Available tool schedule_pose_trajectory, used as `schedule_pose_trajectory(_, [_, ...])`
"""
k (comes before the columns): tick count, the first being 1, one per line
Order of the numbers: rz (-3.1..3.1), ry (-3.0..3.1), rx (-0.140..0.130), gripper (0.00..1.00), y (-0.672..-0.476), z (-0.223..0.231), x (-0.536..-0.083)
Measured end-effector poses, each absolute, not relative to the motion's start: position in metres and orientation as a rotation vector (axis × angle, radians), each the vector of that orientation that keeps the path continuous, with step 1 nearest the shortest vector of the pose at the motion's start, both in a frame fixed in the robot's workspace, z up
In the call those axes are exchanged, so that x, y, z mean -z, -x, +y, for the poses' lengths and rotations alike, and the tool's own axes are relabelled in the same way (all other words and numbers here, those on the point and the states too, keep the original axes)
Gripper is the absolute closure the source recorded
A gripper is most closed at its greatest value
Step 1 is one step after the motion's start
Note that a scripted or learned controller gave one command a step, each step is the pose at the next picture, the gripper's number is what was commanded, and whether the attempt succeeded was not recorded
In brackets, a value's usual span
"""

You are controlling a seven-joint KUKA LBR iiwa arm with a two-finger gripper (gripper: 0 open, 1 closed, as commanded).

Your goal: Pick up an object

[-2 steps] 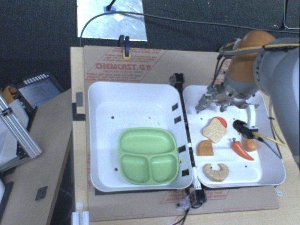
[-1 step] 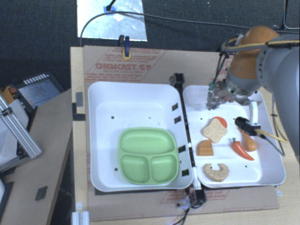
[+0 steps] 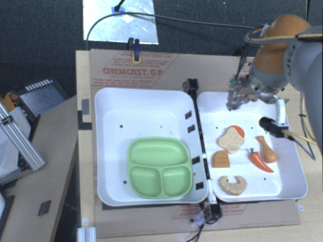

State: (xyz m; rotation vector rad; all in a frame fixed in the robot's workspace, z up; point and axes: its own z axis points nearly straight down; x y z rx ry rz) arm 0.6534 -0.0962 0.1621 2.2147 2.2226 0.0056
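Overhead, metal pincer (image 3: pixel 236 101) grip unreadable, glossy red pepper (image 3: pixel 260 161), ridged croissant (image 3: pixel 232 184), smooth green tray (image 3: pixel 158 166).

Left white bin (image 3: pixel 108 135) holds a pale green tray (image 3: pixel 159 167); right white bin (image 3: pixel 290 178) holds tan bread (image 3: pixel 231 140), a red-orange chilli (image 3: pixel 260 161), an orange wedge (image 3: pixel 221 159) and a beige croissant (image 3: pixel 232 184); the arm (image 3: pixel 298 54) is grey and orange

The bench (image 3: pixel 83 135) carries a brown cardboard sheet (image 3: pixel 151 69) printed in red, with a clip (image 3: pixel 135 50) gripping its far edge. Two white bins sit side by side on that cardboard, the left bin (image 3: pixel 108 135) touching the right bin (image 3: pixel 290 178) along a black-clipped seam.
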Motion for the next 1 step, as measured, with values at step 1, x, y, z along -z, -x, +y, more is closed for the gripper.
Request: schedule_pose_trajectory(1, [2.222,-2.214,-0.006,1.00,-0.6549,-0.0964,-0.2133])
